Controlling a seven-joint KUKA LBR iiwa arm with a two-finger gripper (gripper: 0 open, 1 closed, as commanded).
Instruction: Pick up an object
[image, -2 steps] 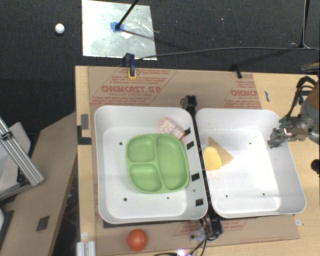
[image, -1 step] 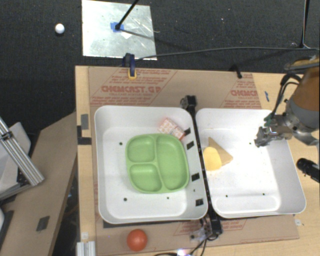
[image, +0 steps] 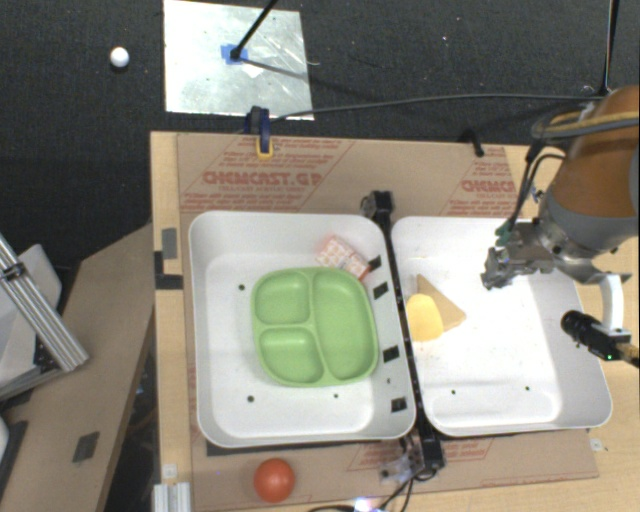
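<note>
nearest the camera, an orange ball (image: 274, 479) lies on the worktop (image: 300, 165) just in front of the left bin (image: 215, 300), outside its rim. inside that bin sits a green divided tray (image: 314, 325), filling much of the floor, and behind its far right corner a small pink and white packet (image: 343, 255) rests close to the bin's back wall. in the right bin (image: 520, 390), a yellow wedge-shaped piece (image: 430, 312) lies near the left wall, just beside the divide between the two bins. the pincer (image: 497, 272) hangs over the right bin's far half, to the right of the yellow piece and apart from it, with nothing visible between its tips; whether they are apart or together cannot be told. farther back, a blue clamp (image: 259, 130) grips the worktop's far edge.
</note>
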